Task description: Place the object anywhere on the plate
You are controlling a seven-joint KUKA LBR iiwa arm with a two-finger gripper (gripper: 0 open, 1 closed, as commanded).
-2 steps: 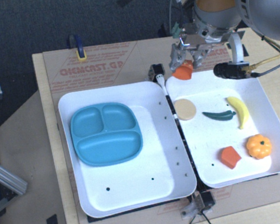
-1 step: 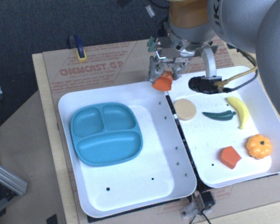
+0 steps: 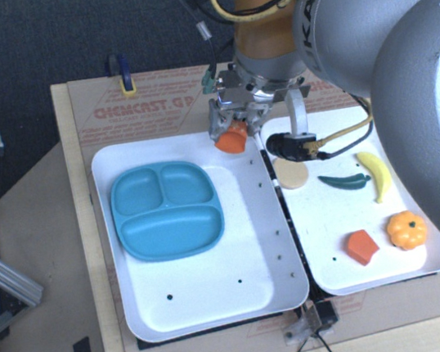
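Starting at the left, a brown cardboard sheet (image 3: 160,103) with red printing covers the bench under both bins, and a small blue and yellow clamp (image 3: 125,74) grips its far edge. The left white bin (image 3: 225,311) holds a blue plate (image 3: 166,211) with three compartments, two small ones on the far side and one long one on the near side; the plate lies in the left half of this bin, and nothing rests on it. At the far right corner of the left bin hangs the tool (image 3: 234,130), its fingers pinching a small orange object (image 3: 232,142), which sits between the fingertips, right of the plate and apart from it. The grey arm (image 3: 378,22) with its orange band enters from the right and far side. The right white bin (image 3: 327,224) contains, from left to right: a tan round disc (image 3: 292,174) near its far left corner, a dark teal pepper-like piece (image 3: 345,181) just right of the disc, a red-orange block (image 3: 362,246) nearer the near edge, a yellow banana (image 3: 378,175) lying roughly far to near, and an orange pumpkin (image 3: 406,231) just right of the block.
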